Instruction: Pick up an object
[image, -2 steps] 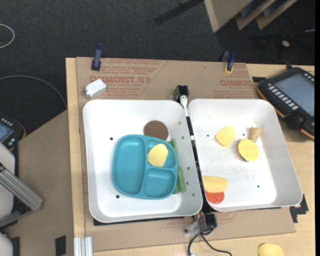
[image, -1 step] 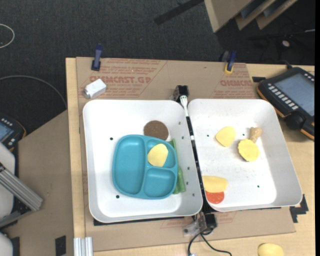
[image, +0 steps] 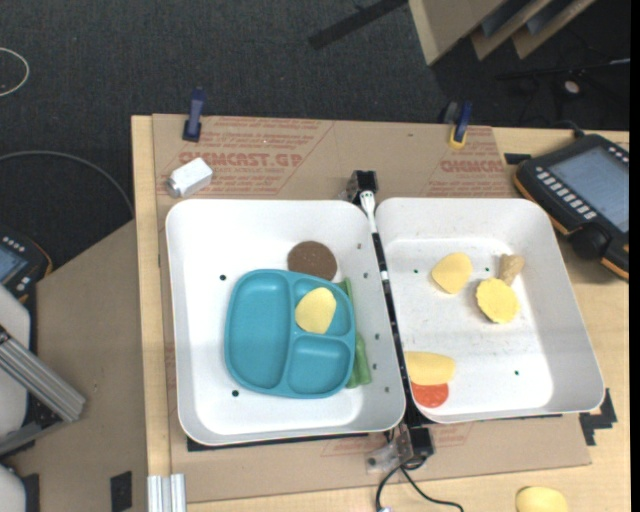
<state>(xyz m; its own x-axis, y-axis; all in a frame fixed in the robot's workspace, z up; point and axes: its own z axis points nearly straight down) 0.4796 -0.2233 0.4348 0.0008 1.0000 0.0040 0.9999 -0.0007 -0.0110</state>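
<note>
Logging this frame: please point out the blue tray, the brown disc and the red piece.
blue tray (image: 258, 335): camera view, floor of its large left compartment.
brown disc (image: 312, 260): camera view, middle of its top face.
red piece (image: 431, 394): camera view, middle of its visible part.

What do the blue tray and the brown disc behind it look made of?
Blue tray: likely moulded plastic, with a smooth, soft sheen and rounded compartment walls. Brown disc: matte, evenly dark, possibly plastic or rubber play food; too small to tell.

A black control pendant (image: 585, 195) with grey screen, button rows and orange trim.
</note>
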